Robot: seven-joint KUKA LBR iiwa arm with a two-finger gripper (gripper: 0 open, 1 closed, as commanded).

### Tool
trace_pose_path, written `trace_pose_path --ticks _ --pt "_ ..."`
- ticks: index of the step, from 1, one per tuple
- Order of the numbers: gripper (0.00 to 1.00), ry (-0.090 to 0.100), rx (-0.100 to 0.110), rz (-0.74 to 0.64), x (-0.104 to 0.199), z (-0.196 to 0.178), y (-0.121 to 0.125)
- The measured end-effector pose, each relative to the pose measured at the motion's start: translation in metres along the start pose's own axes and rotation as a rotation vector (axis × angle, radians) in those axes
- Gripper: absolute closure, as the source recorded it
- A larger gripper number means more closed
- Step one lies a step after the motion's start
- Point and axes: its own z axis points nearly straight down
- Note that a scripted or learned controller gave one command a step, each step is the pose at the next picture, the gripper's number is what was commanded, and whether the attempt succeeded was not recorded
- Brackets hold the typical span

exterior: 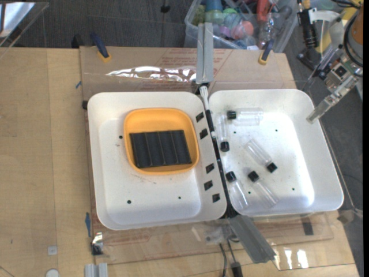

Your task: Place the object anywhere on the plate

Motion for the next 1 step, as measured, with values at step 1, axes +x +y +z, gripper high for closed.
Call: trace_pose_path --ticks 1 --pt "0.0 0.004 0.001 -0.245 -0.001 -0.0086 -0.0017"
